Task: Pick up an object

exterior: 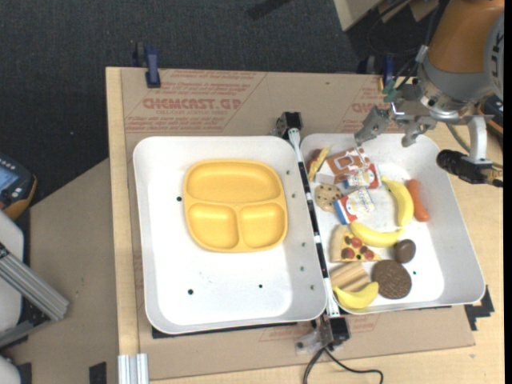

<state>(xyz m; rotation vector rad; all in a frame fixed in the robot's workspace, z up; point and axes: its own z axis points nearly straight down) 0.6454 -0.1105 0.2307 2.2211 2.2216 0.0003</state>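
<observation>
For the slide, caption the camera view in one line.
Arm's gripper hovers open over the far edge of the right bin of toy food; a yellow divided plate sits in the left bin.

the arm (472, 30) is running off the frame's top right corner, and a dark device (12, 184) is being cropped by the left edge.

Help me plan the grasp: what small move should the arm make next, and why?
Probably lower the gripper toward the snack packet just below it. The gripper hangs open over the right bin's far edge with nothing between its fingers, and that packet is the nearest item.
</observation>
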